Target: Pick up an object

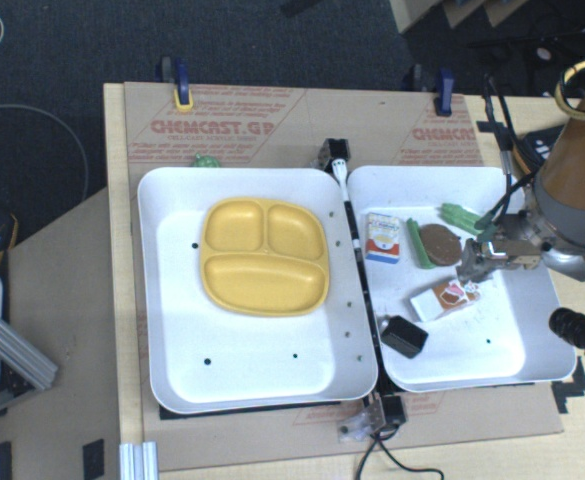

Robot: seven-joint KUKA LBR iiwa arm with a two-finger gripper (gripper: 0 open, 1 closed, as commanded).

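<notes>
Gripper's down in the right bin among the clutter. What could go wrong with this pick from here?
The gripper sits right where the small white packet, the brown disc and the green piece crowd together, so it may catch two things or nudge one aside.

The white packet looks flat against the right bin, so the gripper may slide over it and close on nothing.

The black block lies near the bin's left wall, where a push could wedge it.

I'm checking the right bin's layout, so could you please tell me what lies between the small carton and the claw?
In the camera view, a brown round object lies between the small carton and the claw, with a green stick at its left edge.
</notes>
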